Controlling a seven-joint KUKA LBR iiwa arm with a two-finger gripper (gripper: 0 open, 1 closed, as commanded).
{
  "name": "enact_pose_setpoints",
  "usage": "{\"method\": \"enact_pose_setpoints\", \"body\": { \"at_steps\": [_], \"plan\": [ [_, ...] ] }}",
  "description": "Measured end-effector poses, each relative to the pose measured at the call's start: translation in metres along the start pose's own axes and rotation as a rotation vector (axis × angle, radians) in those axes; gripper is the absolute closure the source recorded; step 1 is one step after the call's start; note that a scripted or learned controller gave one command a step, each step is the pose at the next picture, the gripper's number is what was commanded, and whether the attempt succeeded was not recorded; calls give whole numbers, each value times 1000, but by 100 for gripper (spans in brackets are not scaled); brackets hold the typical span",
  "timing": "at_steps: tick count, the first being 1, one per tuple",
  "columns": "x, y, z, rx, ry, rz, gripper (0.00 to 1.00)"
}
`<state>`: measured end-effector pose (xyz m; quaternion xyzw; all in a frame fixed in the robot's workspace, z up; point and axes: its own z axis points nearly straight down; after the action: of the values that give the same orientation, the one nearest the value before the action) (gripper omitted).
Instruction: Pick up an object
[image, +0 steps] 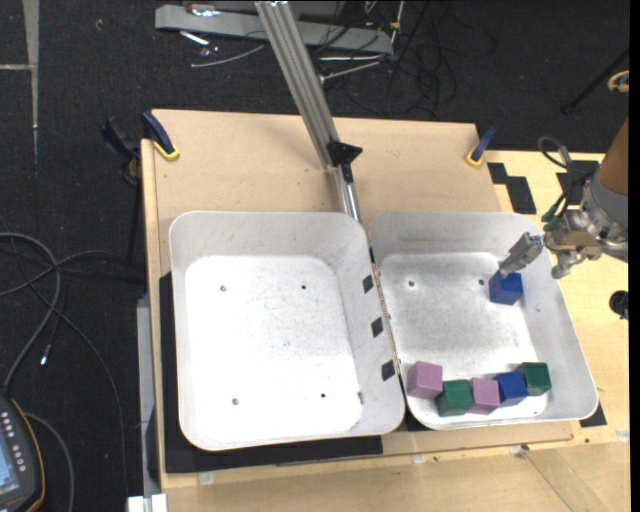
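Two shallow white bins are seen side by side on the wooden bench (250, 170). Nothing but dark specks is seen on the floor of the left bin (190, 330). Six blocks are counted in the right bin (440, 240).

Five of them are lined up along the near rim: a purple block (426, 379) at the left end, then a green block (457, 397), a second purple block (486, 392), a blue block (512, 385), and a second green block (537, 377) at the right end. In all, two purple, two green and two blue are counted. The remaining one, a lone blue block (506, 289), is set apart near the far right side of that bin, well away from the row.

The gripper (520, 254) is reached in from the right, and its grey tip is seen just above and touching or nearly touching the lone blue block. Whether it is wide or narrow cannot be told, and no block is seen held by it.

Two blue-and-yellow clamps (158, 135) are fixed at the far corners of the bench. No readable writing or brand is made out.
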<state>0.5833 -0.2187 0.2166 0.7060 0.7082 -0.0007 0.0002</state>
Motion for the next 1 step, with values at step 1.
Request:
{"method": "enact_pose_setpoints", "body": {
  "at_steps": [1],
  "plan": [
    [-5,9,93,6,3,3,0]
  ]
}}
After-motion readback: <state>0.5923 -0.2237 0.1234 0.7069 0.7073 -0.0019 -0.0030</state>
